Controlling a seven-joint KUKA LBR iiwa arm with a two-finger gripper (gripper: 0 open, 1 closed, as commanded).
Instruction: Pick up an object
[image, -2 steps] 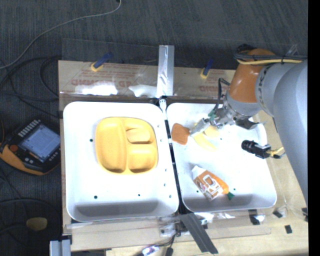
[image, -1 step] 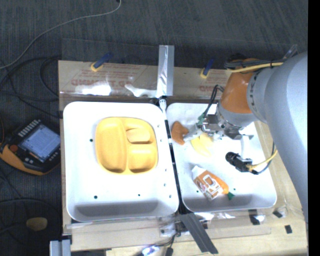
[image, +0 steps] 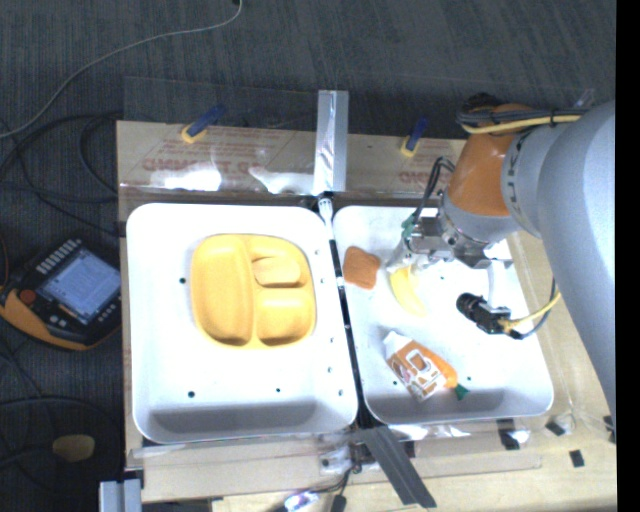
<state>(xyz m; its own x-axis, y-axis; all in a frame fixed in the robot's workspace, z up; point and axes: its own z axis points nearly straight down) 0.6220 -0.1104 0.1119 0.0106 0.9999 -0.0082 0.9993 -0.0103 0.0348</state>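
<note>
In the right white plastic bin (image: 520, 385), the gripper (image: 415, 250) hangs just above a pale yellow banana-shaped piece (image: 405, 290); whether its fingers are parted cannot be told

In the right bin (image: 530, 390): brown bread-like piece (image: 361, 267) by the left wall; pale yellow banana-like slice (image: 405, 289) just beside it; orange-and-white packet (image: 423, 368) lying tilted nearer the front. In the left bin (image: 150, 400): yellow divided tray (image: 252, 289), flat, central.

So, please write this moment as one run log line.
gripper: over right bin | nearest: yellow piece | grasp: none seen | tray: left bin
</note>
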